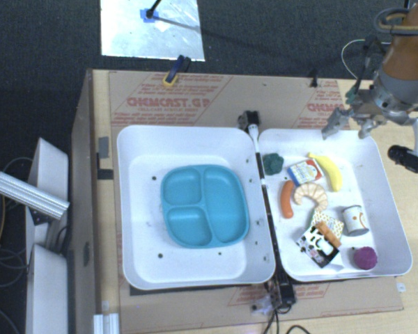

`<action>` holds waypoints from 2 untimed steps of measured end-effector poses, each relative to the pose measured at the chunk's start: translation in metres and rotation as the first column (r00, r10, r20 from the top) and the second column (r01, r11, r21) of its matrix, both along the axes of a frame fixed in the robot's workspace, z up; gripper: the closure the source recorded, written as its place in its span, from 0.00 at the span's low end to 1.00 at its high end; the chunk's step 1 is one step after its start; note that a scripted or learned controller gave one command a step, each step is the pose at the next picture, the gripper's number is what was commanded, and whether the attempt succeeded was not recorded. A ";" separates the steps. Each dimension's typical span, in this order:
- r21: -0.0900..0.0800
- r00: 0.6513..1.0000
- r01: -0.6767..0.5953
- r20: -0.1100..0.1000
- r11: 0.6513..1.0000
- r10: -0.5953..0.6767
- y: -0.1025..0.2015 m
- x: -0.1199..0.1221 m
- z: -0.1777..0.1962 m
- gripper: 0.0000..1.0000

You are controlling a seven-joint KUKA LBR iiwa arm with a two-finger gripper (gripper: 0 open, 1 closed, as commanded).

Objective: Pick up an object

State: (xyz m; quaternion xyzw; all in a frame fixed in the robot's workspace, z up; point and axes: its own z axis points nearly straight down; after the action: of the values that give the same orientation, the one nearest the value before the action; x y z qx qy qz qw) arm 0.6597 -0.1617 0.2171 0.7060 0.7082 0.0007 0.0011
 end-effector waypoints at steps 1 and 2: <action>0.000 1.000 0.002 -0.003 1.000 -0.002 -0.020 0.008 -0.094 0.00; -0.005 1.000 0.000 0.010 1.000 0.000 -0.001 0.000 -0.126 0.00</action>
State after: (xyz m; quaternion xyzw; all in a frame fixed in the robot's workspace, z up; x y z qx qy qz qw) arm 0.6601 -0.1625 0.0909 0.7059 0.7083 0.0028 0.0064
